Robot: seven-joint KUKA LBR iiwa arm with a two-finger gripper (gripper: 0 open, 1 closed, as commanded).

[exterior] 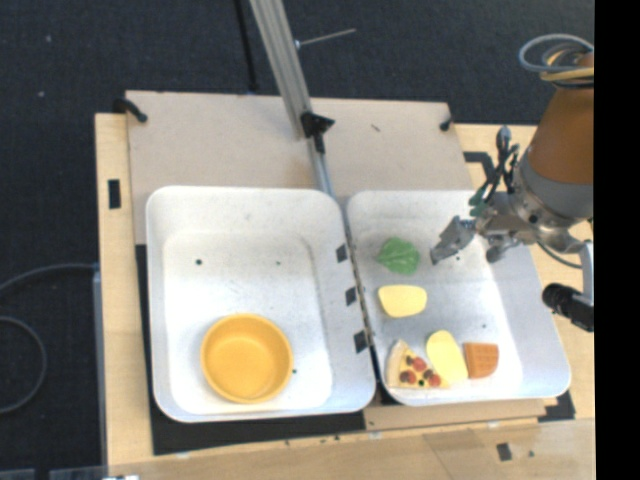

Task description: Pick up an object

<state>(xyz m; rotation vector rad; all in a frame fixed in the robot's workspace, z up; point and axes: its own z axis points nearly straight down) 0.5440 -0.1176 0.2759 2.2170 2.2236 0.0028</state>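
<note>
Fingers of my gripper (pixel 470 240) stand apart, holding nothing. Green leaf (pixel 399 256) lies just beside me; I should centre over it, then descend straight.

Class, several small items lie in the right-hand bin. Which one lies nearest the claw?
The green leafy piece, the only green item, lies nearest the claw; the yellow and orange ones lie farther off.

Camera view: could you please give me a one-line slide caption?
End effector above right bin of toy foods; yellow bowl in left bin.
</note>
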